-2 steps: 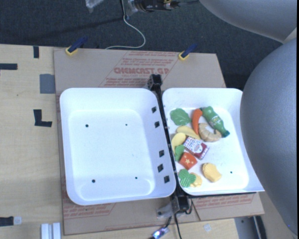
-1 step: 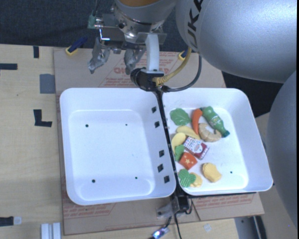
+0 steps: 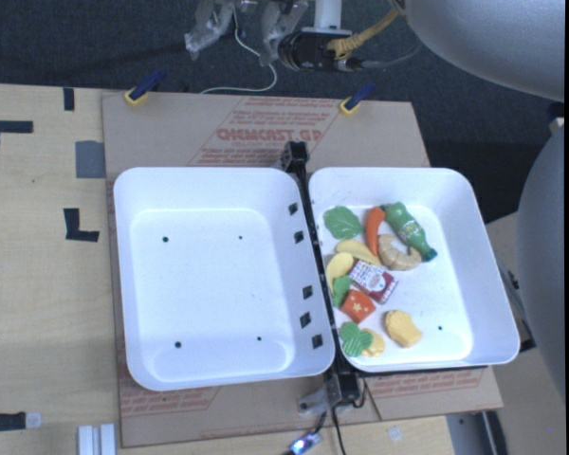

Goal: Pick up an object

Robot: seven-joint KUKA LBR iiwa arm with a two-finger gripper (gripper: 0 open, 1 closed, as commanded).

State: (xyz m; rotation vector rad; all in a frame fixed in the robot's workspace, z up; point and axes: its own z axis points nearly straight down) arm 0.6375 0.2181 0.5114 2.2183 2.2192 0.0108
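Toy foods, among them a green bottle [image 3: 411, 229] and a carrot [image 3: 374, 225], lie in the right bin [image 3: 474, 344]; the gripper [image 3: 242, 12] hangs beyond the bins, grip state unclear.

My own two-finger gripper [image 3: 235, 19] sits at the top edge of the view, and the edge cuts its upper part away; I cannot tell how my fingers stand. My big grey arm casing [image 3: 498, 22] is sliced off by the top and right edges. In the right white bin [image 3: 474, 254], the small toys lie heaped together: the yellow banana-like piece [image 3: 354, 251] is partly under the red-and-white packet [image 3: 372, 279], and the tan rounded piece [image 3: 396, 253] is half covered by the green plastic bottle [image 3: 410, 228]. The print on that packet is too small to read. The dark clip and cable [image 3: 334, 401] at the bins' near edge are blurred.
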